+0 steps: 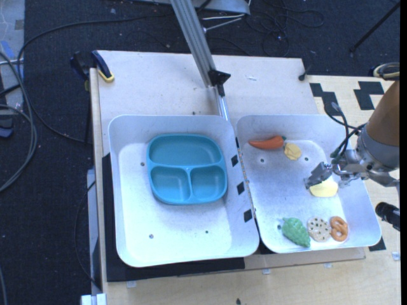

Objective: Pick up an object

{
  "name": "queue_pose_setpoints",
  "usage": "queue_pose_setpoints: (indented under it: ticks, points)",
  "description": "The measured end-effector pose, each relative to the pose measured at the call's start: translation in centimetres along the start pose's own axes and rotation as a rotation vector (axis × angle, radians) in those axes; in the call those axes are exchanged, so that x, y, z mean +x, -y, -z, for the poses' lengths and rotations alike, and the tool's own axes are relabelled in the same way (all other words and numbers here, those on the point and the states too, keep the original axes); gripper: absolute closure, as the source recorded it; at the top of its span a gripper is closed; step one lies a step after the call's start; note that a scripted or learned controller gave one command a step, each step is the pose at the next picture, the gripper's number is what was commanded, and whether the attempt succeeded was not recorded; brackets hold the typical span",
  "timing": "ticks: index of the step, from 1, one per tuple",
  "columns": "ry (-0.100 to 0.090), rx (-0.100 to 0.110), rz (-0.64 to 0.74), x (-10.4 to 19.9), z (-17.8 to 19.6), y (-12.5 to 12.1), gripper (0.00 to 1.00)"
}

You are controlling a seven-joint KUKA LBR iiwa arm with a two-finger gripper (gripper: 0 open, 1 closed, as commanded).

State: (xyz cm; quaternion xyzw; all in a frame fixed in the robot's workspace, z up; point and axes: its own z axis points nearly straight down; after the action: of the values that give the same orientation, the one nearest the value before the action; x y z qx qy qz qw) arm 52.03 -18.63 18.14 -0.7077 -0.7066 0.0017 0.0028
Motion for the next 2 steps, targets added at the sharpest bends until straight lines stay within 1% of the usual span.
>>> queue_pose_setpoints:
  ticks: [1, 2]
  points:
    - [0.000, 0.000, 0.000, 0.0, -6.4, -0.1, 0.00]
    - [0.003, -0.008, 0.000, -0.1, -8.8, -0.2, 0.00]
